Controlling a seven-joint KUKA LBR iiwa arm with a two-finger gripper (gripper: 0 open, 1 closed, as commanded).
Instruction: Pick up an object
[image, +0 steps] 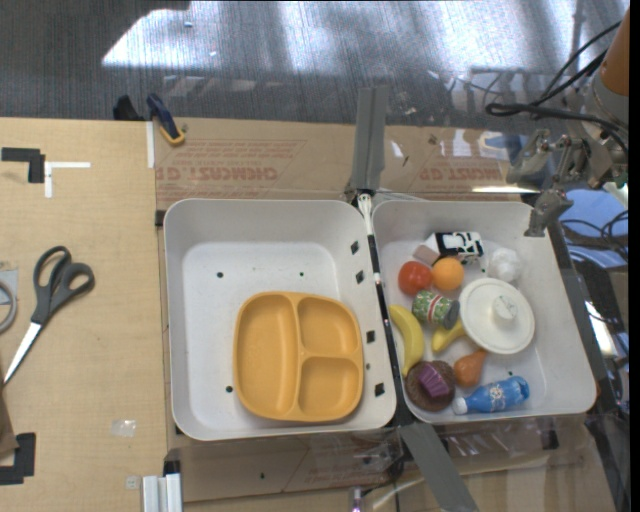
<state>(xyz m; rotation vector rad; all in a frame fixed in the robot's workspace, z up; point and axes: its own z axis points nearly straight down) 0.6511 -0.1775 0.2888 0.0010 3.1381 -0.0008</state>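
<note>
The right bin (560, 300) holds several small items. Among them are a red tomato (414, 277), an orange (448, 273), a banana (407, 335), a round white lid (497, 314), a blue bottle (495, 395), a purple piece (430, 383) and a black-and-white piece (458, 243). My gripper (553, 190) hangs high over the bin's back right corner, apart from all of them, with cables around it. Nothing shows between its fingers.
A yellow divided plate (298, 355) lies in the left bin (200, 300). Scissors (50, 290) lie on the bench at the far left. A blue-and-yellow clamp (165, 118) sits by the cardboard sheet (250, 165) behind the bins.
</note>
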